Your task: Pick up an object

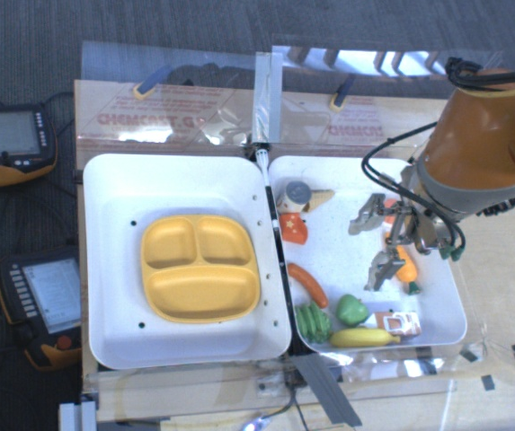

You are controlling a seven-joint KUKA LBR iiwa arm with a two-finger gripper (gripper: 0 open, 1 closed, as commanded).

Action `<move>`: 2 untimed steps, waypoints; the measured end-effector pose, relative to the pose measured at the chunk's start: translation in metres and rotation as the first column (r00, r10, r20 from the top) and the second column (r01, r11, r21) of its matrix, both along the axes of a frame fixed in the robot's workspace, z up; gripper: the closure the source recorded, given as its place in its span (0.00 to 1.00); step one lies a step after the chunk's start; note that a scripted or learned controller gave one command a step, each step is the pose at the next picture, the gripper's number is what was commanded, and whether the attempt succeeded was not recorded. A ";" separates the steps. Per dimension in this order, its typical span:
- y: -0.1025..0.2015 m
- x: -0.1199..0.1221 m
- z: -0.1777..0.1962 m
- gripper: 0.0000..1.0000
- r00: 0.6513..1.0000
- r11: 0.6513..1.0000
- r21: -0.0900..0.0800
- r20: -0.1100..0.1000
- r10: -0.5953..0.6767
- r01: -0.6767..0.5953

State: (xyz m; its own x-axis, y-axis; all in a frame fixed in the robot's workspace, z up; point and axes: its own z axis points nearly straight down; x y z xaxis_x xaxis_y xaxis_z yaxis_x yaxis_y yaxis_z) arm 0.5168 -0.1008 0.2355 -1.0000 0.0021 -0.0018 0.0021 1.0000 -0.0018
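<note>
My gripper [365, 255] hangs over the right part of the right bin [450, 330], pointing left, its two fingers spread open with bare white floor between the tips. An orange carrot-like piece [406, 268] lies just right of the lower finger [381, 271], near the finger bases and partly hidden by them; it is not between the tips. Left of the gripper sit a grey-topped cone [300, 196] and a red-orange piece [293, 230]. A red sausage [307, 285], a green pepper [351, 310], a green vegetable [312, 322], a yellow banana [365, 337] and a small carton [404, 323] lie along the front.
The left bin [104, 330] holds a yellow divided plate [201, 268]. A divider wall [277, 241] separates the two bins. Black cables loop off the wrist [378, 155] over the right bin's back. Two handheld pendants [10, 142] lie left of the bench.
</note>
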 end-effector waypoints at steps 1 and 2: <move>-0.018 0.010 -0.142 0.00 0.986 0.986 0.002 0.007 -0.167 0.167; -0.004 -0.011 -0.143 0.00 0.948 0.948 0.003 0.023 -0.317 0.317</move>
State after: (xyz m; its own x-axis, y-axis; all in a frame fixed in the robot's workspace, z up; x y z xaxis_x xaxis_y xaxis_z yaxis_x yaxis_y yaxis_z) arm 0.5057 -0.1049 0.0922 -0.9475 0.3187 -0.0249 0.3188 0.9478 0.0012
